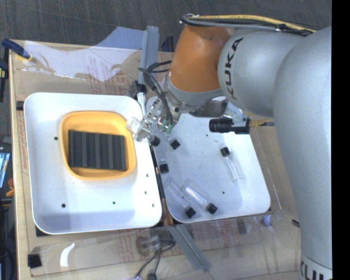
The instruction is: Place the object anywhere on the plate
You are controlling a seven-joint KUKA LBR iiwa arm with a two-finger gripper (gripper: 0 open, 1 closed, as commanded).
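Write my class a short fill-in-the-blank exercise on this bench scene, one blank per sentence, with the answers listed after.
1. The yellow plate lies in the ____ bin of the camera view.
2. The band above the arm's wrist is coloured ____.
3. The clear tubes with black caps lie in the ____ bin.
4. The end effector hangs near the plate's ____ edge.

Answers: left; orange; right; right

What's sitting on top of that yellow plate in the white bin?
A dark ribbed insert lies in the yellow plate. A clear tube overlaps the plate's right corner. The insert hides what is beneath it.
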